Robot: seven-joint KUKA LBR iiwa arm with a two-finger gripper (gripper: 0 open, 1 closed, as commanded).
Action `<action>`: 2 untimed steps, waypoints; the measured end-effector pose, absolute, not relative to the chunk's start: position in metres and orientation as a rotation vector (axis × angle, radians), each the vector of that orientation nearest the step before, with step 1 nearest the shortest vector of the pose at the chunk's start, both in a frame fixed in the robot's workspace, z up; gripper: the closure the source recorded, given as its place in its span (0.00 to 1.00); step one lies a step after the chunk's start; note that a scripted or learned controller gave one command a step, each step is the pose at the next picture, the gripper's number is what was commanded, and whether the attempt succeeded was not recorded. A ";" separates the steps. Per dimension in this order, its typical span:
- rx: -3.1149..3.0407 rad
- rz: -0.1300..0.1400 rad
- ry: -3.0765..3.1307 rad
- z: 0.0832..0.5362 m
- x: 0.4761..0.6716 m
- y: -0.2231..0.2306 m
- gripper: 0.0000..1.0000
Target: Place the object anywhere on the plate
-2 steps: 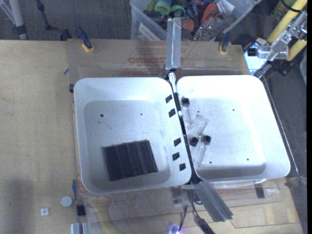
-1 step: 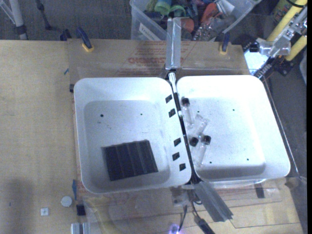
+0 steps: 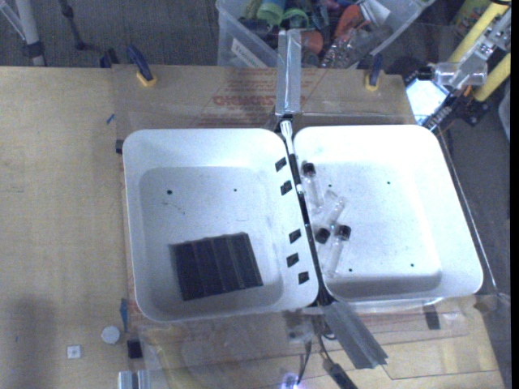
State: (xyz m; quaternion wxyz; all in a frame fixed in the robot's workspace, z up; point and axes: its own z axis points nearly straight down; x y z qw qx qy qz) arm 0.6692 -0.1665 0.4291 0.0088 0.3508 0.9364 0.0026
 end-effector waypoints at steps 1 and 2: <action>0.676 0.001 3.066 0.437 0.580 -0.205 1.00; 0.530 -0.001 3.088 0.437 0.643 -0.223 1.00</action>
